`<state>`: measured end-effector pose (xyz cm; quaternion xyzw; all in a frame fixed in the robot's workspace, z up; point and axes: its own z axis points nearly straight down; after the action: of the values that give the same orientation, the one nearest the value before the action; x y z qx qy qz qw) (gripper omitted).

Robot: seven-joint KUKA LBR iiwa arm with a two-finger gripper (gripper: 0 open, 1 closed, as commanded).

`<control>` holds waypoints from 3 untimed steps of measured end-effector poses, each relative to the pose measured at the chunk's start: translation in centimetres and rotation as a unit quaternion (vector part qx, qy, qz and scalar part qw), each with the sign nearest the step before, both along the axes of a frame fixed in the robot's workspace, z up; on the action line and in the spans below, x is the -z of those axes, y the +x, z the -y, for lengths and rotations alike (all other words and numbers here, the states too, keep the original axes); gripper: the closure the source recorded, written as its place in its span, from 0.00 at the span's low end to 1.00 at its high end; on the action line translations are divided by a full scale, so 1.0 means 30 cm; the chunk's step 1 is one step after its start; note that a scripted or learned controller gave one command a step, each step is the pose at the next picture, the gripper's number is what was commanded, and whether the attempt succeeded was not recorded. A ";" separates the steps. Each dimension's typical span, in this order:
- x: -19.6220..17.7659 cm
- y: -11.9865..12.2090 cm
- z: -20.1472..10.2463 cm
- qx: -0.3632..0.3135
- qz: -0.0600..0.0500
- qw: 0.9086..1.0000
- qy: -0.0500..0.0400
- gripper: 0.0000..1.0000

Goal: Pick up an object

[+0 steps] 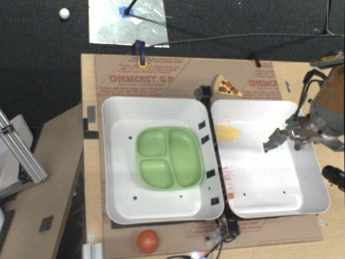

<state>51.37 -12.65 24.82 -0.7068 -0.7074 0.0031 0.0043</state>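
The arm (330,109) is reaching in from the right edge, its grey body bulking over the far right corner of the right bin (269,198), with an orange band showing near the top right. From there the wrist is angling down and to the left, carrying the gripper (275,141) out over the right half of that bin's floor. The dark finger tip is pointing left and slightly toward the near side; it is too small and dark to tell how wide the gripper is standing, and nothing is showing between its tips.

A pale yellow object (227,133) is lying on the floor of the right bin near its far left corner, well apart from the gripper and to its left. A pizza slice toy (227,86) is resting outside the bins on the cardboard sheet (178,72), just beyond the right bin's far wall. In the left bin (116,144) a green divided plate (168,158) is sitting at the centre. A red-orange ball (147,241) is lying on the bench nearer than the left bin.
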 end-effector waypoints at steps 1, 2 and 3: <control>-0.020 0.008 -0.001 -0.001 0.006 1.000 -0.001 0.00; 0.184 0.020 -0.015 0.000 0.004 1.000 0.000 0.00; 0.328 0.031 -0.030 0.000 0.004 1.000 0.000 0.00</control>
<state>52.31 -11.75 14.98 -0.7066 -0.7076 0.0004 0.0013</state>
